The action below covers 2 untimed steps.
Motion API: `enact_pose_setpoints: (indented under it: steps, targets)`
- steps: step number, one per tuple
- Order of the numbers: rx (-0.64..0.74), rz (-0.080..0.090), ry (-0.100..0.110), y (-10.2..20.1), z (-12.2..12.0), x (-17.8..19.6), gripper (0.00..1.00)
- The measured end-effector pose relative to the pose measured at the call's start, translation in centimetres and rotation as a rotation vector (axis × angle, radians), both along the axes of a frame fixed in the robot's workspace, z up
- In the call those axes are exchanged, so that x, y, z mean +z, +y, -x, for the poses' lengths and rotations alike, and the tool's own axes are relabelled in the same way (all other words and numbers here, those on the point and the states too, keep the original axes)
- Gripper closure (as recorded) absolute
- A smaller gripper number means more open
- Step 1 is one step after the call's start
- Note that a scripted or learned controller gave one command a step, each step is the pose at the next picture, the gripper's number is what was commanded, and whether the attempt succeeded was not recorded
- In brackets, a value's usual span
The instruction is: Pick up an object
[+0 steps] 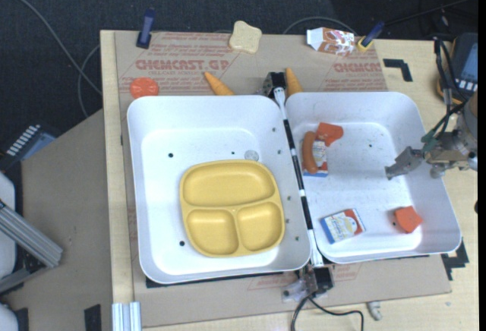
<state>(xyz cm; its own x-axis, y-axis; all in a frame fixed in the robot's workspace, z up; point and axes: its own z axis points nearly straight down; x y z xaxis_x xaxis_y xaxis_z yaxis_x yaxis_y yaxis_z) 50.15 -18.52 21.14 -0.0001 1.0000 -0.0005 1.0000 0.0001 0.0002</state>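
Hovering over the right bin [425, 121], my pincer [400, 165] sits near that bin's right wall, tip pointing left toward the middle; I cannot tell from this slanted view how it is set, and I see nothing gripped in it. Nearest to it is a small orange block [408, 219], below it by the lower right corner. Further left lies a blue-edged card [342, 225], and up by the divider an orange-and-white packet [317, 147]. The left bin [152, 132] carries a yellow tray [231, 206] with three compartments. Loose odds lie on the tabletop [114, 170] behind the bins.

I judge this to be the approach step: no object is picked yet. Next I would choose one target, probably the block since it is closest, centre over it, and descend clear of the wall.
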Motion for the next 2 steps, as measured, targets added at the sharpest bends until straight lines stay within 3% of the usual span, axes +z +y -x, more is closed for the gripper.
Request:
enact_pose_setpoints:
  steps: [1, 2]
  targets:
    - [0.001, -0.005, 0.004, -3.6, 1.4, -11.8, 0.00]
    - [0.002, -0.001, -0.002, 2.7, -5.1, -12.7, 0.00]
